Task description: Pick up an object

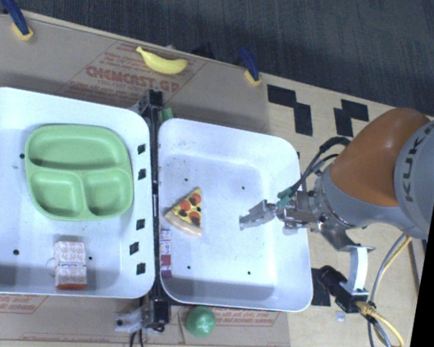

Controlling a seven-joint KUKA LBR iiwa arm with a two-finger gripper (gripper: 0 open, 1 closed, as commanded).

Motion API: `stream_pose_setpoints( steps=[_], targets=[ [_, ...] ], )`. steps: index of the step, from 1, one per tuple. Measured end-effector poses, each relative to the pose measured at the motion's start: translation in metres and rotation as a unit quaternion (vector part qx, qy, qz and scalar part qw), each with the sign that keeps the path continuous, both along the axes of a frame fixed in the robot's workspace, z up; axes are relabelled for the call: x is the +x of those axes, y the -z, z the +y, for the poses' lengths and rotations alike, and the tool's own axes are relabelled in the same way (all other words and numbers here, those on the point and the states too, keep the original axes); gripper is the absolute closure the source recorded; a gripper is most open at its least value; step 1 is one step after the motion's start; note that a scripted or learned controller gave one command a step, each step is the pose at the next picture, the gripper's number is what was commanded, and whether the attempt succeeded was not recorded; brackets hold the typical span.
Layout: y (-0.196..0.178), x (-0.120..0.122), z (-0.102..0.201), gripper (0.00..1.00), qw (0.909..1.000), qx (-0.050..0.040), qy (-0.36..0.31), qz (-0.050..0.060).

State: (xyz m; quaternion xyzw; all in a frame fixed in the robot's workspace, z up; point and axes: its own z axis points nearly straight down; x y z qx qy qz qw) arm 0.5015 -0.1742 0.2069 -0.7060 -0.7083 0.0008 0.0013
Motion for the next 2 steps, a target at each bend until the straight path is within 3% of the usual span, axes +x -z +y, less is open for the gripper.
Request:
stream_pose_setpoints(
  steps=[1,2],
  targets=[
    [0.034,0.069,-0.036,0.0,1.0,0.0,-0.001,0.0],
    [0.007,0.095,-0.037,0.0,1.0,0.0003,-0.001,-0.001]
  ],
)
